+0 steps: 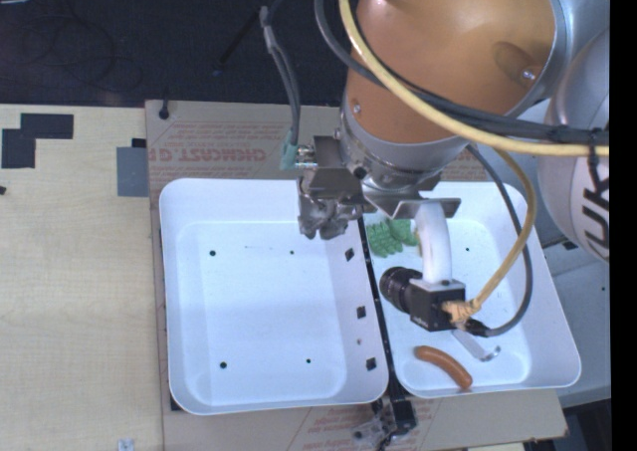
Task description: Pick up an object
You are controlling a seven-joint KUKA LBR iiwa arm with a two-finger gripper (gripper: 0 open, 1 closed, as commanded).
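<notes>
Gripper [320, 230]: at the left bin's [189, 240] upper right corner; finger state cannot be told. Orange sausage-shaped object [443, 366]: right bin [542, 339], near front edge, well apart from the gripper. Green object [391, 234]: just right of it.

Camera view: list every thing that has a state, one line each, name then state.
Grey arm with orange band: reaching in over the bins.
Metal two-finger claw: low over the divide between the bins, nothing seen between its parts.
Left shallow white bin: flat on the bench.
Right shallow white bin: flat, holding objects.
Orange sausage-shaped object: lying loose.
Green knobbly object: lying loose, partly hidden by the arm.
</notes>
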